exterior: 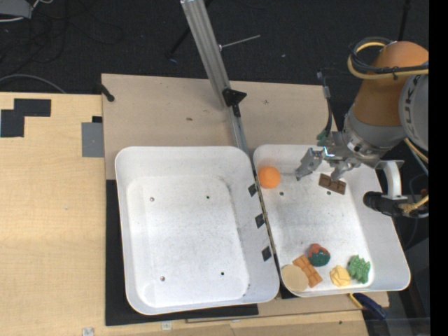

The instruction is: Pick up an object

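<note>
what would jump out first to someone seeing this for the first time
The grey arm with its orange band reaches in from the right, its gripper above the far end of the right bin, close to a small brown block. An orange ball sits by that bin's left wall. Small toy foods cluster at its near end.

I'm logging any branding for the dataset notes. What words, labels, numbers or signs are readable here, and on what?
"UK", dark letters cut off at the frame edge, on the grey arm below its orange band: partial, likely part of the maker's name.
Nothing else readable: bins, toys and bench carry no legible text.
</note>
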`<action>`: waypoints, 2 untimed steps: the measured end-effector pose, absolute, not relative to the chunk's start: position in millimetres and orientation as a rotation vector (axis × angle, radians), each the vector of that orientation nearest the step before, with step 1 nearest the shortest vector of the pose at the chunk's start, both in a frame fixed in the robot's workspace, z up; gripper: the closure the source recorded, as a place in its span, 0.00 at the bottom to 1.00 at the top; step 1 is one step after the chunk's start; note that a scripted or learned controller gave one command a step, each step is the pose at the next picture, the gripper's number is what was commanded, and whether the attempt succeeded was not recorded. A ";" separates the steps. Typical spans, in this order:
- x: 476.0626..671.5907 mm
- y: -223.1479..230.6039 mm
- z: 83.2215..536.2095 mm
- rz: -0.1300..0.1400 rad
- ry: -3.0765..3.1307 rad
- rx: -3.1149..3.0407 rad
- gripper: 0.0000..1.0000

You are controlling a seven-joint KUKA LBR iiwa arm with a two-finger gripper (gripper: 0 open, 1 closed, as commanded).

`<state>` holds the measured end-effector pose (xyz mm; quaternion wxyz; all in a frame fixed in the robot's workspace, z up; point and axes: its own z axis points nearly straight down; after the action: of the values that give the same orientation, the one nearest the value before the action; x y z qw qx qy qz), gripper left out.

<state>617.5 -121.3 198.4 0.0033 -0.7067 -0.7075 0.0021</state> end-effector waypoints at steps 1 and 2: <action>618.5 -121.6 201.0 0.002 -2.220 -2.219 0.00; 616.5 -120.7 136.2 0.009 -2.216 -2.216 0.00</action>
<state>616.5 -120.7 136.2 0.0039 -0.7071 -0.7071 0.0027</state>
